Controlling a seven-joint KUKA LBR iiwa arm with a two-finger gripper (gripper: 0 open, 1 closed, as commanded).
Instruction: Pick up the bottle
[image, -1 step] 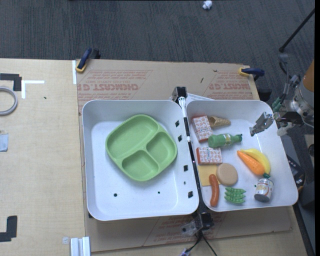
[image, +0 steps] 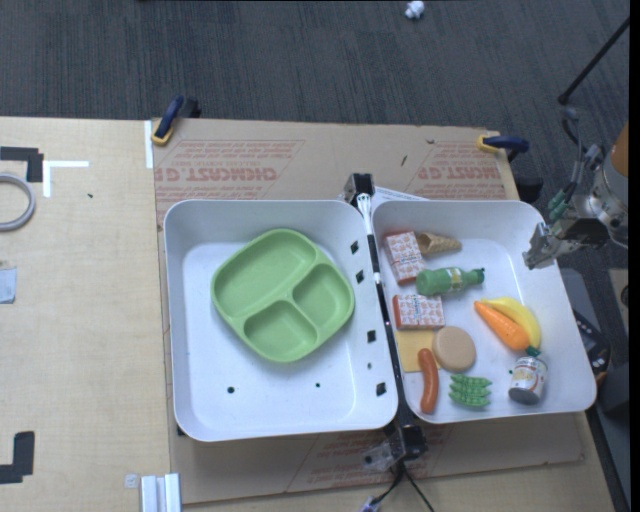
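Bottle lying among toy food, right bin, apparently untouched

Even, bright overhead light leaves only soft shadows inside the two shallow white plastic bins, with slight overall softness.

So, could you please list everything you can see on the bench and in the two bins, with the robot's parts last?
Divided plate: one, light green, left bin.
Bottle: one, green, lying on its side, right bin centre.
Boxes: two, red and white, one at, one at, near the divider.
Ice cream cone: one, tan, bin's far side.
Carrot: one, orange, beside the banana.
Banana: one, yellow.
Bun: one, tan, round.
Sausage: one, red-orange, near edge.
Pea pods: one cluster, green.
Can: one, grey with label, near right corner.
Clamps: two, blue and yellow, at and.
Gripper: one, grey, over the right bin's right rim.
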